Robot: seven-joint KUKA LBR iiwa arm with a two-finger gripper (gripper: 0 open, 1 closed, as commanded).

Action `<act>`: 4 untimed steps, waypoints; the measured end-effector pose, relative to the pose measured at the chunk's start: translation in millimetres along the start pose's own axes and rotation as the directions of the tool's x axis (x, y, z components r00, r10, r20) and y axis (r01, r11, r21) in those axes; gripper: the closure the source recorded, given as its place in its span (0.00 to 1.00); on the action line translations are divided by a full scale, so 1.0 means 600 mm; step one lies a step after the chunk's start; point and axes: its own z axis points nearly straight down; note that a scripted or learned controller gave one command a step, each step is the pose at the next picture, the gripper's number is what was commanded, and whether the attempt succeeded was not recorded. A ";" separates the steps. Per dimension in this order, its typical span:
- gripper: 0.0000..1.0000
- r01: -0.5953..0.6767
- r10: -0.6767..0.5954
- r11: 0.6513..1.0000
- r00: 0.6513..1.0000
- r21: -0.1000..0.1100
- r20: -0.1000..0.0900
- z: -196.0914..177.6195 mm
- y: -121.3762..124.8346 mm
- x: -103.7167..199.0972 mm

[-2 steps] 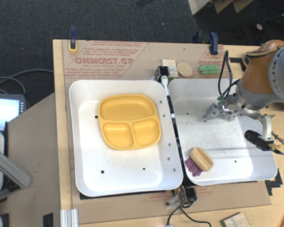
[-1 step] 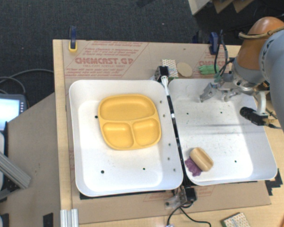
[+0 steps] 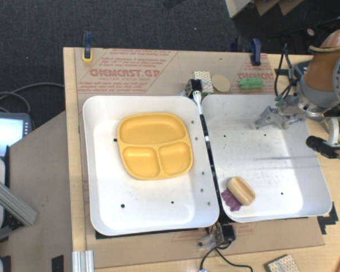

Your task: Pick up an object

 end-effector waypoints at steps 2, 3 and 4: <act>0.00 -0.006 0.005 1.000 1.000 0.006 0.014 0.002 -0.015 0.010; 0.00 0.005 -0.005 1.000 1.000 -0.002 0.015 0.003 0.040 0.103; 0.00 0.004 -0.004 1.000 1.000 0.005 0.010 0.005 0.037 0.190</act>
